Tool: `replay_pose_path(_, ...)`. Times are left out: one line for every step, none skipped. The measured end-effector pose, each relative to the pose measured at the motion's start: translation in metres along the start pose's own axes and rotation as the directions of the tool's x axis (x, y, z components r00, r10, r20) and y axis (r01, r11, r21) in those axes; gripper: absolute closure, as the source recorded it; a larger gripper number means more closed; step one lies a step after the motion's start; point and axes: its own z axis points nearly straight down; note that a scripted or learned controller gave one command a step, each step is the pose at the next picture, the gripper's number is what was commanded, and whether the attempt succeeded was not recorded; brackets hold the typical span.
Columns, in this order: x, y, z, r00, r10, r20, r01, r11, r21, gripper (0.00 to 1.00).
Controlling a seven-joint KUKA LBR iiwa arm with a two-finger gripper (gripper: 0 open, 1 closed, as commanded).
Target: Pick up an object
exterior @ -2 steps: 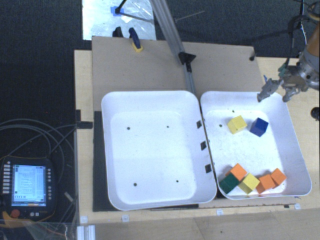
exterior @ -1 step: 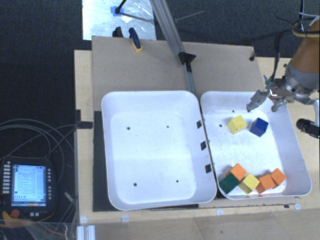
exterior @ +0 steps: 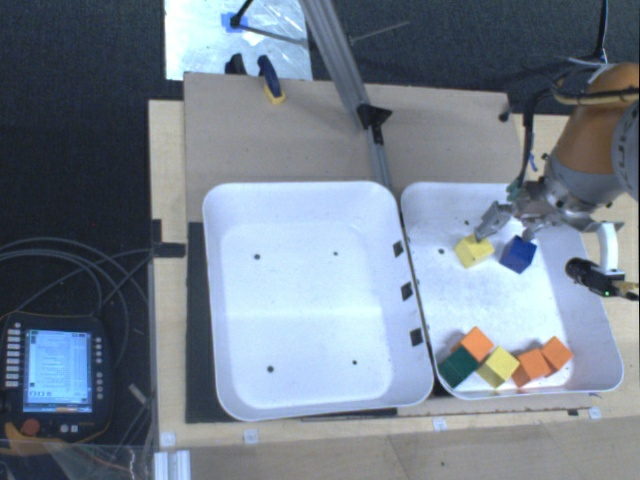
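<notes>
We saw the end effector (exterior: 511, 224) in the upper part of the right bin (exterior: 590, 363), its two fingers spread open and holding nothing. One fingertip sat near the yellow block (exterior: 474, 251) and the other near the blue block (exterior: 518, 254), both lying loose on the bin floor just below the fingers, close beside each other. We judged the main risk to be that closeness: closing from there could catch both blocks at once, or pinch neither and merely push them apart. The yellow block also lay turned at an angle, so a finger might have met a corner and spun it away. A cluster of orange, green and yellow blocks (exterior: 500, 360) sat along the lower edge of the same bin, well apart.
</notes>
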Motion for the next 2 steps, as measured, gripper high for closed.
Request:
replay_pose_path(-0.001, 0.002, -0.015, 1.000, -0.001, 0.002, 0.001, 1.000, -0.008, 1.00)
replay_pose_path(0.000, 0.009, -0.061, 1.000, -0.002, 0.002, 0.002, 1.000, -0.010, 1.00)
